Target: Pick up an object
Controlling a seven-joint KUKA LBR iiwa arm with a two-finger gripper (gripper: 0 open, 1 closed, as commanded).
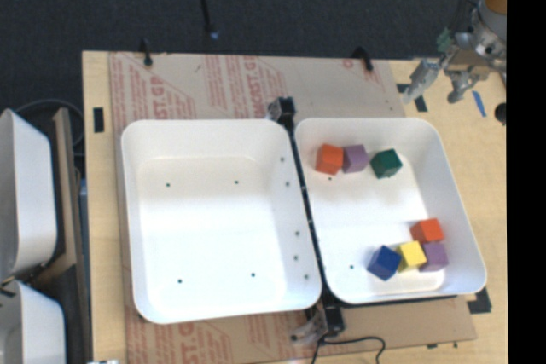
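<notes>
Hanging above the bench's far right corner, the gripper (444,83) sits well outside the right bin (452,183), beyond that bin's far right corner; two grey fingers (420,84) point down and are spread apart with nothing between them, so the claw reads as open and carrying nothing; the wrist above it is partly cut off by the frame.

All blocks lie inside the right bin; taking that bin as landmark: an orange cube (329,158) sits near its far left corner, touching a light purple cube (355,158) just to its right; a dark green cube (386,163) stands close beside that pair, a small gap between; toward the bin's near right corner a second cluster is packed together: a blue cube (384,262) leftmost, a yellow cube (413,255) against it, a second purple cube (435,256) at the right, and a second orange cube (427,230) just behind them, toward the far side.

The left bin (136,209) abuts the right bin along its left wall; both rest on a cardboard sheet (213,89) that shows beyond the right bin's far edge.
</notes>
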